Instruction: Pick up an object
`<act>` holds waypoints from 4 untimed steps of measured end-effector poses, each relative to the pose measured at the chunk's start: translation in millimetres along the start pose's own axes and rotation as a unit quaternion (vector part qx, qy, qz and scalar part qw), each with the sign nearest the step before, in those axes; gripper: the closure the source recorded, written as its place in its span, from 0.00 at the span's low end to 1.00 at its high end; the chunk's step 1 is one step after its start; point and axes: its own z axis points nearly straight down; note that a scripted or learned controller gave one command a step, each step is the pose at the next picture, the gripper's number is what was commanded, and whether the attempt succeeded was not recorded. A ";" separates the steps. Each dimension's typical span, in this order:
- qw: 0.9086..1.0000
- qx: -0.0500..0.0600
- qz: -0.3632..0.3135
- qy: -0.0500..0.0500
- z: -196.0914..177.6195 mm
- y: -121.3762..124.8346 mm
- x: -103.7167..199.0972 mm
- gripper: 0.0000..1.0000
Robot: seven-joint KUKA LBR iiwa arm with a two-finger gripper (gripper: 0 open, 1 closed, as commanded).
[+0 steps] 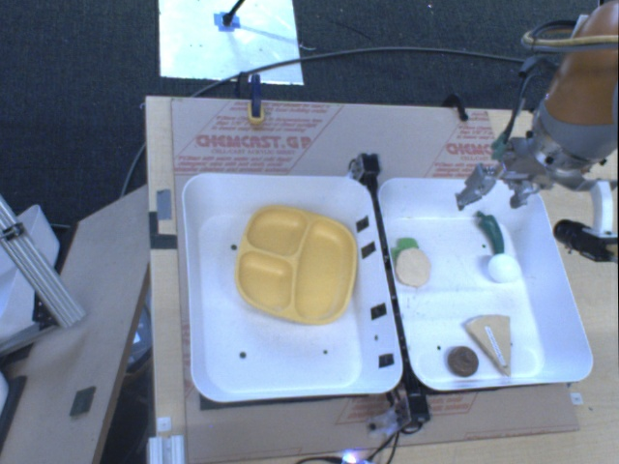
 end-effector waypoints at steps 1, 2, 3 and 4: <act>1.000 -0.005 -0.001 -0.001 -5.7 1.7 0.4 0.00; 1.000 -0.003 0.000 0.000 50.1 4.6 -9.8 0.00; 1.000 -0.003 0.000 0.000 95.7 3.9 -8.1 0.00; 1.000 -0.002 0.000 0.000 158.1 -0.2 -15.2 0.00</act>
